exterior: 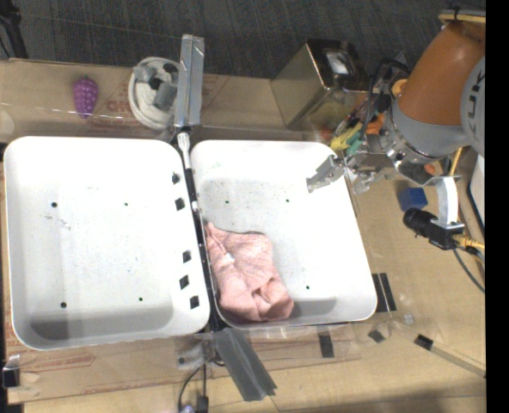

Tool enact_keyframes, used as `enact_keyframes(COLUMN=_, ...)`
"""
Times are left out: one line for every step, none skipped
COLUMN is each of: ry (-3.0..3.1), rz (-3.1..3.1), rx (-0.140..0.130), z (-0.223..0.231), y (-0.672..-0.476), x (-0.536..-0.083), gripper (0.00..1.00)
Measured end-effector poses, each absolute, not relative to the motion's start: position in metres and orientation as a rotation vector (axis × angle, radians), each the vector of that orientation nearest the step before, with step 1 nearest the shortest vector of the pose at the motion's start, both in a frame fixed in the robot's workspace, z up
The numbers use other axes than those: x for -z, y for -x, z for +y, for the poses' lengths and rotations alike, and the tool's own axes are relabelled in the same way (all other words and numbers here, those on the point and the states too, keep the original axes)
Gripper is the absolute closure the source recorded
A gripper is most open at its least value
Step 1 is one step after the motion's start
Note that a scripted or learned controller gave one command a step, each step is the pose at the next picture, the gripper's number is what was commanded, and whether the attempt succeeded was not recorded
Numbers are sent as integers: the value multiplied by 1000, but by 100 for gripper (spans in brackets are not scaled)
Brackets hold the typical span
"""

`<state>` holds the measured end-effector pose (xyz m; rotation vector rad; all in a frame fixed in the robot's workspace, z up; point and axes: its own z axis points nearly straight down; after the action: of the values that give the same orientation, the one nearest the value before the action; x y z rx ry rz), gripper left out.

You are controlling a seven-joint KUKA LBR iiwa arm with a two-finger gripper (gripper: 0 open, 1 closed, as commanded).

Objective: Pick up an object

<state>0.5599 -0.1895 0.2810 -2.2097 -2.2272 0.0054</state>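
Bright overhead light washes out the white bins [91,231] — soft shadows pool along their near walls; focus slightly soft.

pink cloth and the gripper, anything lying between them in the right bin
Nothing: in the camera view only bare white bin floor separates the pink cloth from the gripper.

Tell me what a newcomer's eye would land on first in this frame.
The crumpled pink cloth in the right bin, against its left wall near the front. Next, the arm's orange band at upper right, its claw over that bin's far right corner, apart from the cloth.
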Motion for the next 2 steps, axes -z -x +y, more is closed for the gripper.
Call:
enact_keyframes(ry=2549, rz=-1827, rx=-6, z=-165, y=-526, x=-239, gripper=0)
enact_keyframes(ry=2306, rz=-2130, rx=-1, z=-146, y=-513, x=-92, gripper=0)
